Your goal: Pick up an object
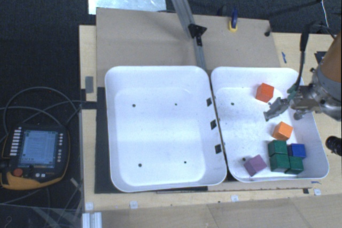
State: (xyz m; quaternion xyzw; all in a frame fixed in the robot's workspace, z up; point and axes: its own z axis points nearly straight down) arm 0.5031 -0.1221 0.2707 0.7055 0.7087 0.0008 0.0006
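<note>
The right bin (230, 165) holds a loose scatter of small blocks, and the left bin (120, 168) sits beside it on the bench (149, 29). The gripper (277, 109) hangs over the right bin, reaching in from three o'clock, between two orange cubes: one orange cube (264, 92) at about eleven o'clock from it, a second orange cube (282, 130) just beyond it at about five o'clock. Whether the jaws stand wide or narrow cannot be told at this size; nothing shows between them.

Toward the bin's five o'clock corner, green blocks (278, 155) and a blue cube (297, 150) sit packed and touching, with a purple block (255, 164) apart at their nine o'clock.

The cubes look light, stiff and hard-edged, probably wood or foam, with nothing fragile about them. Flat opposite faces offer the best hold. Either orange cube stands free on all sides, so it seems the easier choice; the packed green and blue cluster leaves little room for the jaws.
</note>
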